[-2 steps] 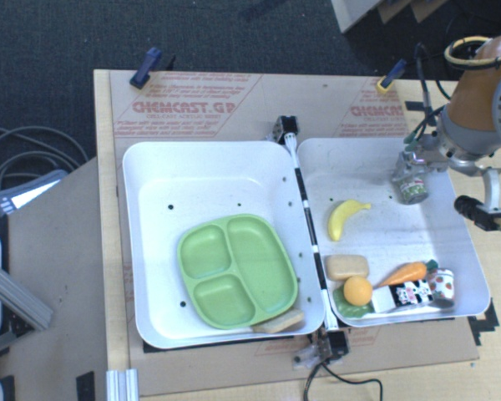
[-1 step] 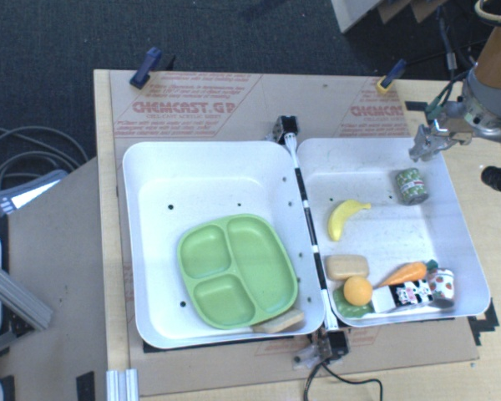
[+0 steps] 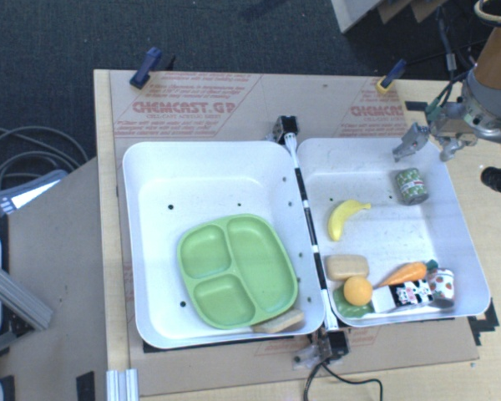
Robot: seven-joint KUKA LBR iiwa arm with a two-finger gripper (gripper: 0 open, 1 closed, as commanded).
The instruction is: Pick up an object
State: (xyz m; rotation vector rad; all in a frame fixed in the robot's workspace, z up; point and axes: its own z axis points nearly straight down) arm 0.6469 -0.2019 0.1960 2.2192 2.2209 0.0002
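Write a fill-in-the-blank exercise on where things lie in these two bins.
1. The green divided plate lies in the ____ bin.
2. The banana lies in the right bin, and its colour is ____.
3. The orange touches the near edge of the ____ piece of bread.
4. The gripper hangs over the right bin's ____ corner, beyond the small green can.

Missing words: left; yellow; tan; far right

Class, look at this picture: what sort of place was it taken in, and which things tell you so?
Most likely a robotics lab bench, not a kitchen. The robot arm's pincer hangs over two white bins clamped onto a board, the food is toy-like, such as the banana and carrot, and loose cables lie on the floor.
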